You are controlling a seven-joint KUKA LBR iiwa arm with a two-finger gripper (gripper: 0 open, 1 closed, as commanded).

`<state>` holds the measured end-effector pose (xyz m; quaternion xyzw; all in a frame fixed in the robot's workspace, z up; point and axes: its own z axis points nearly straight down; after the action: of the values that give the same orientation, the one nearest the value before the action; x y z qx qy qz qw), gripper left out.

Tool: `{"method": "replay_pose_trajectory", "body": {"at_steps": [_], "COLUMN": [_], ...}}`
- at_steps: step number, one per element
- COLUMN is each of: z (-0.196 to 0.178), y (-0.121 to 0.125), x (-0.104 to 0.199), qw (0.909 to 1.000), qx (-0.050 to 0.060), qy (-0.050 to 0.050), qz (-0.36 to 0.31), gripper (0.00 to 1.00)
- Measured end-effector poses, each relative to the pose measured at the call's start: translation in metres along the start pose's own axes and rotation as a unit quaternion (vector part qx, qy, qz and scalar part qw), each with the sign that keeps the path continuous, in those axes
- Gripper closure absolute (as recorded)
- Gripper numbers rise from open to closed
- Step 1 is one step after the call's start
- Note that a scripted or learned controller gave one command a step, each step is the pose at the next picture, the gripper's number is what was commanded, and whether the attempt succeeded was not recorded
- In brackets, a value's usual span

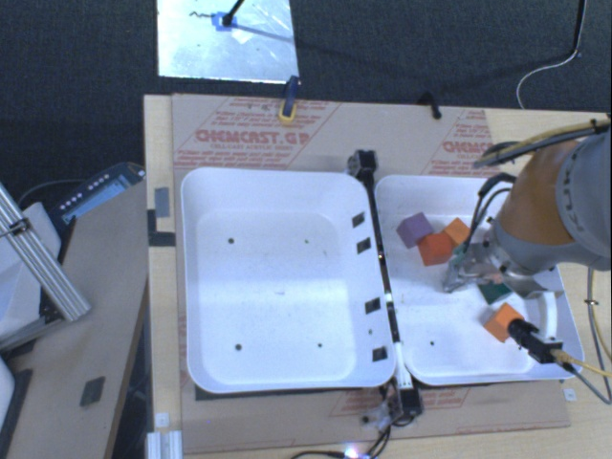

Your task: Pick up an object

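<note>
Blocks lie gathered in the right bin (430,352), toward the middle right of the frame. A purple block (414,228) sits nearest the divider between the bins, with a red-orange block (436,249) touching its lower right side and a lighter orange block (457,230) just behind that one. Lower and further right, another orange block (502,322) rests near the bin's lower right corner, and a dark green block (495,294) shows partly between it and the arm's wrist.

The grey arm (550,208), with its orange band, comes in from the right edge and bends down into the right bin. Its gripper (459,277) is low over the bin floor, just below and beside the red-orange block and just left of the green one. Whether its fingers are spread or closed cannot be told from this angle, and nothing can be seen held between them.

The left bin (206,285) fills the centre of the frame, its white floor marked by a few small dark dots. Both bins rest on a brown board (249,132) with red lettering, which runs across the upper middle of the frame.
</note>
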<state>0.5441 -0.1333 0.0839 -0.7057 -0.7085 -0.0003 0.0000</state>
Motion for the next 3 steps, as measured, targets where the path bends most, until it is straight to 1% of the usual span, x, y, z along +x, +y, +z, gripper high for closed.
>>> {"method": "replay_pose_trajectory", "body": {"at_steps": [1,2,3], "z": [-0.001,0.000,-0.002], "y": [0.085,-0.025,0.056], "x": [0.023,0.010,-0.044], "qw": [1.0000,1.0000,1.0000], "qx": [-0.002,0.004,-0.005], "qy": [-0.002,0.001,-0.003], "qz": [-0.002,0.004,0.000], "gripper": [1.00,1.00,1.00]}}
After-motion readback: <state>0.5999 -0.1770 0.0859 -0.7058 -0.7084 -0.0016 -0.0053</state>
